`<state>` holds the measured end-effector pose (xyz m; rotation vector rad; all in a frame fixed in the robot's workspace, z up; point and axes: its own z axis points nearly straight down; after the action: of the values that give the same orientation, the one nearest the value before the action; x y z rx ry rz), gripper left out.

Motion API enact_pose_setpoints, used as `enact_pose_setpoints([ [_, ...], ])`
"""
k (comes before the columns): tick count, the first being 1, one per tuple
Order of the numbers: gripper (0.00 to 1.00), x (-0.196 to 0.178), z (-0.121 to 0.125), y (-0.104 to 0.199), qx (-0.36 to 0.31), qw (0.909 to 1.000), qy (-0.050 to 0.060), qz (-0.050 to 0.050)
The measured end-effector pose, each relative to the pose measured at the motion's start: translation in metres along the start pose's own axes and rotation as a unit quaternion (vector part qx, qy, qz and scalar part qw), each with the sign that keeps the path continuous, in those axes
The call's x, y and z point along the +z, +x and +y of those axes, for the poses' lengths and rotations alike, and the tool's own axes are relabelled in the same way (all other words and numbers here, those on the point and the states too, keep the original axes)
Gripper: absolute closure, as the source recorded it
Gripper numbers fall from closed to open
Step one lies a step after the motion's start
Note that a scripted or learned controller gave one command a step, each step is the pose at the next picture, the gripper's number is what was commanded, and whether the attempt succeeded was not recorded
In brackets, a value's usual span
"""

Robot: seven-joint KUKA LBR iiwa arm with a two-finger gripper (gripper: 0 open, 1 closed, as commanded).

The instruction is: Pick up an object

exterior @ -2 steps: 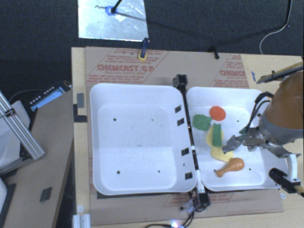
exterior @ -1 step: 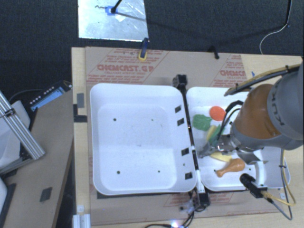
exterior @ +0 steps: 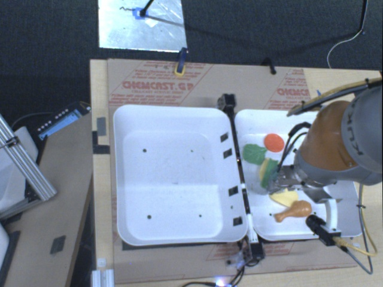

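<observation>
Bench with brown printed cardboard sheet [exterior: 155, 82] and two bins.

Cardboard covers the light wooden bench top [exterior: 99, 88], red lettering along its far edge. Two shallow white plastic bins sit on it side by side, touching along a black clipped seam: left white bin [exterior: 173, 175] toward the left edge, right white bin [exterior: 254, 121] toward the right edge. A yellow clip [exterior: 180, 69] sits at the far edge.

Single fixed camera above bench [exterior: 149, 76], slanted down over both bins [exterior: 173, 178].
</observation>
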<state>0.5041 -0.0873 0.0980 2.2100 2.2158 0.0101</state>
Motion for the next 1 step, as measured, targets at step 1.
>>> enact_pose_setpoints([
  [1, 1.0, -0.0284, 0.0305, -0.0136, -0.001, 1.0, 0.004, 0.001],
])
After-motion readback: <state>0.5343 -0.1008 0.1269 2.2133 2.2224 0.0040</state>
